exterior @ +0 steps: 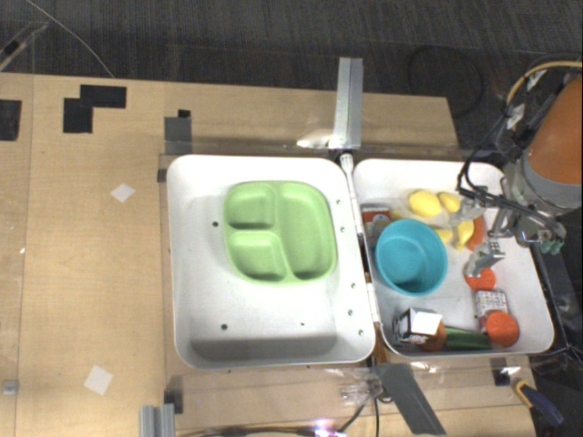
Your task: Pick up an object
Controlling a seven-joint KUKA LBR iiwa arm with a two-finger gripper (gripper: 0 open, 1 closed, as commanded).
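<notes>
Right now my end effector (483,264) hangs over the right shallow white plastic bin (544,291), near its right side, just above a small orange-and-white object (485,279). I cannot tell how its fingers stand. Nothing shows between them. Just left of it sits the round turquoise plastic bowl (412,256), upright. Behind the bowl lie the yellow plastic banana-like pieces (425,203). Along the bin's front edge are a round orange ball-like toy (501,328), a dark green long item (465,339) and a small white-and-black box (421,322). The left shallow white plastic bin (196,271) holds a light green three-compartment plastic tray (278,229). Both bins rest on the light wooden table (82,271).
</notes>
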